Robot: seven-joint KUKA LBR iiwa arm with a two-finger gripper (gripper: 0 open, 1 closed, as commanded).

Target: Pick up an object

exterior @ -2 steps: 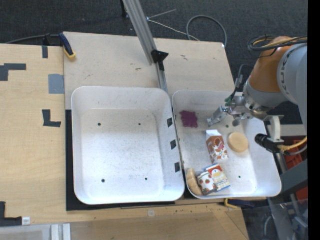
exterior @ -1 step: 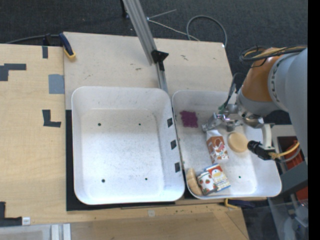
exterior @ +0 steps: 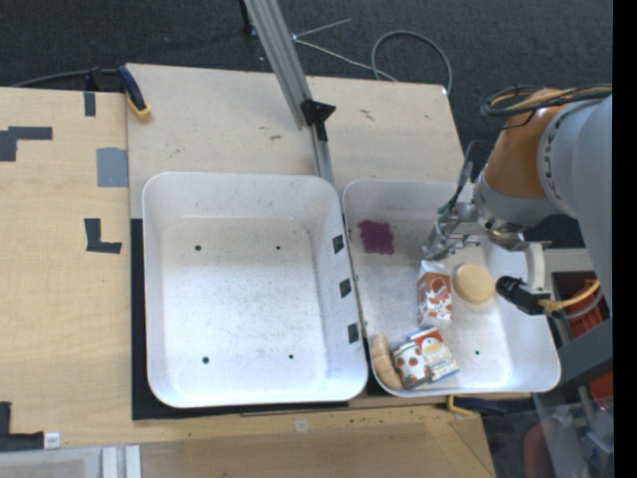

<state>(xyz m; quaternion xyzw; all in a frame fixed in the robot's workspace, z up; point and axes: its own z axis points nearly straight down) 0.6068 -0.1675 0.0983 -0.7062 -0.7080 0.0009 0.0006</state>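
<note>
My gripper [exterior: 446, 242] hangs low over the right bin [exterior: 398, 195], near its upper middle, with the grey arm and orange band reaching in from the right. Just below it lies a red-and-white packet [exterior: 435, 298], and beside that a round tan bun-like object [exterior: 475, 285]. A purple item [exterior: 376, 236] lies to the gripper's left. Near the bin's front edge sit another red-and-white packet [exterior: 426, 357] and a tan bread-like piece [exterior: 383, 361]. Nothing shows between the fingers.
The left bin [exterior: 239, 287] stands beside the right one, sharing a raised wall. A slanted metal rail [exterior: 289, 63] crosses above the bins. A black fitting and orange cable [exterior: 537, 300] lie at the right bin's right rim.
</note>
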